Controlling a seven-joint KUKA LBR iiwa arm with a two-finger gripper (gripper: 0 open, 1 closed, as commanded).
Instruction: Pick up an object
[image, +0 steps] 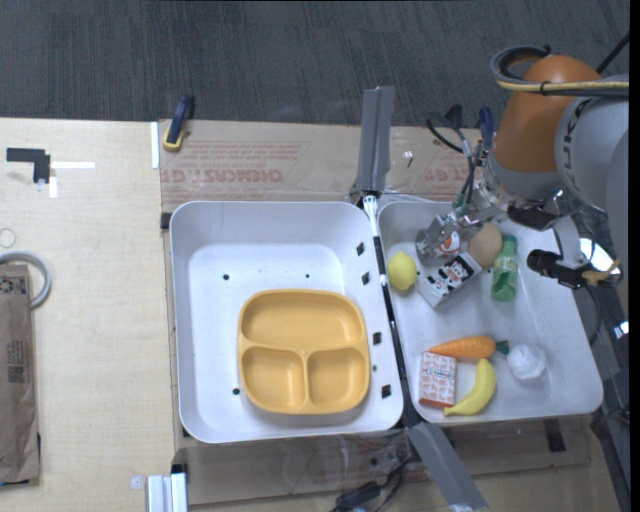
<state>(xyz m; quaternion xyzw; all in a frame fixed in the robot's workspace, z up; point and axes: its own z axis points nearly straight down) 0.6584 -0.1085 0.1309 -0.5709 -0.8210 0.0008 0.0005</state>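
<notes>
The lemon, judged light, firm and rather slippery, is best gripped across its middle, while the pincer's state cannot be told.

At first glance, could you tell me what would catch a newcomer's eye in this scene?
The yellow divided tray sits alone in the left bin. In the right bin, the gripper reaches down among clutter at the far end, while a carrot and banana lie nearer the front.
</notes>
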